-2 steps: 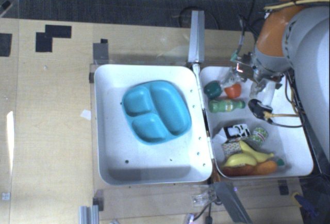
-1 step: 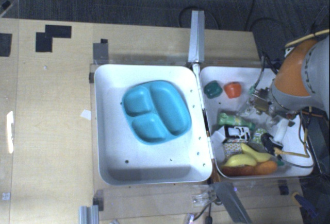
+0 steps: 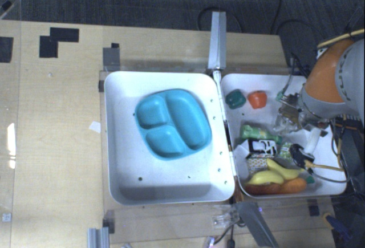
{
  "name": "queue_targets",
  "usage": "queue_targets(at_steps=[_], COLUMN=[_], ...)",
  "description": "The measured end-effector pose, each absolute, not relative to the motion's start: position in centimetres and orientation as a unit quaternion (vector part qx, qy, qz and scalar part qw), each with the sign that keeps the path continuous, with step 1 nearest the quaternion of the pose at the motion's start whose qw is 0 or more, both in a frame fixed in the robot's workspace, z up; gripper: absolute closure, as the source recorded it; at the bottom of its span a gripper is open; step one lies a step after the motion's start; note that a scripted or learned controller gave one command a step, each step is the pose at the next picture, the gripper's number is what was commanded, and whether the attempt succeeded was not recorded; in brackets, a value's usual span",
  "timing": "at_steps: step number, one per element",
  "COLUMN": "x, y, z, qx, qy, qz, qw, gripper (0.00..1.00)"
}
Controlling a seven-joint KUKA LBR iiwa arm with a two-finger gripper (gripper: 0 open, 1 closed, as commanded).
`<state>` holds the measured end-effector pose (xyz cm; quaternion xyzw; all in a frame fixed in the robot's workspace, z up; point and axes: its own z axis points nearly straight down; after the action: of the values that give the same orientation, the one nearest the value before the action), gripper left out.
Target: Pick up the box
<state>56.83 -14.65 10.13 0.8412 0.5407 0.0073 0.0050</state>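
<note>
The box (image 3: 262, 148), small with a black and white print, lies in the right bin (image 3: 326, 185) among other items, just above a banana. My gripper (image 3: 284, 120) hangs over the right bin's middle, up and to the right of the box and apart from it. Nothing shows held in it. The grey arm with its orange band (image 3: 322, 78) reaches in from the right edge.
Around the box lie a green packet (image 3: 258, 131), a banana (image 3: 274, 173), an orange carrot-like piece (image 3: 288, 186), a dark green round item (image 3: 234, 98) and a small orange item (image 3: 258, 99). The left bin (image 3: 122, 184) holds a blue divided plate (image 3: 173, 122).
</note>
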Motion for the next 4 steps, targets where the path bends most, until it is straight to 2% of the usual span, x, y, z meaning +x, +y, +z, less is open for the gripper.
queue_targets(at_steps=[1, 2, 3, 4], x=[56.8, 60.0, 62.9, 58.0], y=[-14.6, -12.9, -13.1, -11.5], z=[10.1, 8.8, 16.1, 8.9], qx=[0.841, 0.849, 0.895, 0.892], qy=[0.541, 0.528, 0.446, 0.452], qz=[0.0073, 0.0035, 0.0016, 0.0034], qw=[0.005, 0.003, 0.001, 0.002], gripper=[0.00, 0.00, 0.00, 0.00])
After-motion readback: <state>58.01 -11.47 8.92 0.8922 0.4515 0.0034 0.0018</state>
